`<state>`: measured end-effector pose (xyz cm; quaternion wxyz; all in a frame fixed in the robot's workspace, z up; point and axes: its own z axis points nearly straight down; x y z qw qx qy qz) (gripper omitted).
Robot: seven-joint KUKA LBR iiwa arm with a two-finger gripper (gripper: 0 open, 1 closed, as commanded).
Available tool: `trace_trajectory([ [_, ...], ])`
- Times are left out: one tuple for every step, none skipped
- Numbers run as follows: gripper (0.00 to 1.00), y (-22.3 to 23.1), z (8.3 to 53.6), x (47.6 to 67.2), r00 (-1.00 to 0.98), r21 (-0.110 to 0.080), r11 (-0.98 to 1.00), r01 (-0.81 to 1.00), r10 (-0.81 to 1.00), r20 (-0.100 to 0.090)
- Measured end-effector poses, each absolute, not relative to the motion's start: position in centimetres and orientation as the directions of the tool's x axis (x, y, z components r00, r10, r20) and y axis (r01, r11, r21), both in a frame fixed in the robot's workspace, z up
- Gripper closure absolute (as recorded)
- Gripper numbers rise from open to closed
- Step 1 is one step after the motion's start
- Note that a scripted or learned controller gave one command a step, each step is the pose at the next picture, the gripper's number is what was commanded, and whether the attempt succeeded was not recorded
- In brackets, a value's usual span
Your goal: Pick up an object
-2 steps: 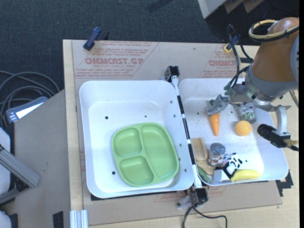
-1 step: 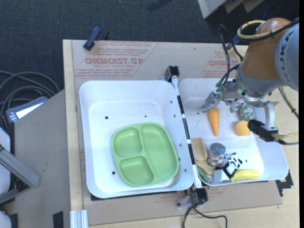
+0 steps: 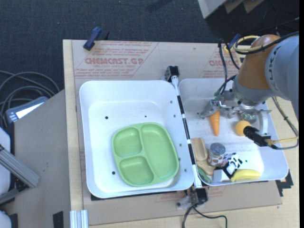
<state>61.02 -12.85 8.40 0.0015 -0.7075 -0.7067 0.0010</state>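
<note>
Low over the right-hand shallow white bin (image 3: 280,161): the grey two-finger gripper (image 3: 216,107), reaching in from the right under the orange-banded wrist. Jaw state impossible to tell from this slant, with the metal parts at the tip merging into one cluster. Nothing seen clamped there.

Just below the tip and seemingly touching it: a small orange carrot-shaped toy (image 3: 215,122), thick end up toward the tool, point trailing toward the bin's near side. Long axis thus nearly straight along the bin's depth, only slightly tilted. Probably the target, and a grip squeezing its sides across that axis likely the better bet.

Further right, partly tucked under the wrist: a round yellow-orange ball (image 3: 242,127). Near the front wall, well apart from the tool: a metal-lidded small jar (image 3: 217,149), a black-and-white patterned piece (image 3: 234,164), a yellow banana-shaped toy (image 3: 246,175). In the left bin (image 3: 95,96): a pale green divided plastic plate (image 3: 143,153).
</note>
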Motion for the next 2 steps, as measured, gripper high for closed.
trace_trajectory([
  [1.00, -12.8, 9.5, 61.1, 0.001, 0.001, -0.001, 1.000, 1.000, 0.000],
  [1.00, -3.5, 18.6, 66.8, -0.002, 0.004, 0.002, 1.000, 1.000, 0.002],
])
